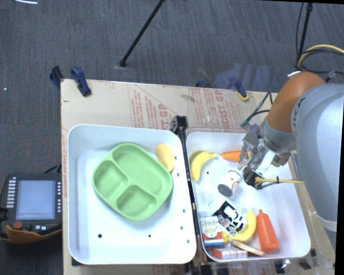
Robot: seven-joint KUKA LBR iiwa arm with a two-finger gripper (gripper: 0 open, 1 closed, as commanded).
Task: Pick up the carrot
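Observation:
The carrot (231, 156) is a small orange piece lying near the back of the right bin (290, 199); its right end is hidden under the gripper. My gripper (247, 160) hangs directly over that end, reaching in from the right below the orange wrist band. Whether it touches the carrot cannot be made out.
Around the carrot lie a yellow banana (200, 162), a small white cup (231, 182), an orange bottle (267, 230), a second banana (248, 226), a black-and-white item (230, 216) and boxes (214, 231). The left bin (80, 215) holds a green divided plate (132, 181) and a yellow fruit (165, 157).

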